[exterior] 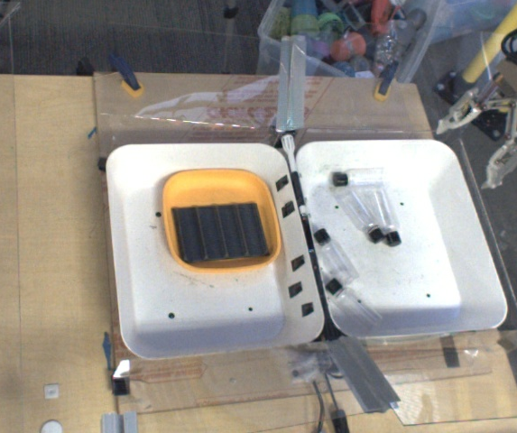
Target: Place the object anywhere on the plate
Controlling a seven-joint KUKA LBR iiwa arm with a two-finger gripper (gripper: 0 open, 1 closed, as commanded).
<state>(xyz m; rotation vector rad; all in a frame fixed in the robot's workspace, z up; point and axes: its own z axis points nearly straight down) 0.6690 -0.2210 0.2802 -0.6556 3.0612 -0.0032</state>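
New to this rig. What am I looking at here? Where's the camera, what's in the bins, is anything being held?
One fixed camera looks down at a slant on a wooden bench with two shallow white bins side by side. The left bin holds an orange plate with a dark ribbed block lying on it. The right bin holds several clear plastic tubes with black caps, lying loose near its left and middle parts. The plate is where the arm is meant to put an object. At the upper right edge there is some pale metal hardware; I cannot tell whether that is the gripper, and nothing there looks held. Behind the bench sits a clear box of coloured toys.
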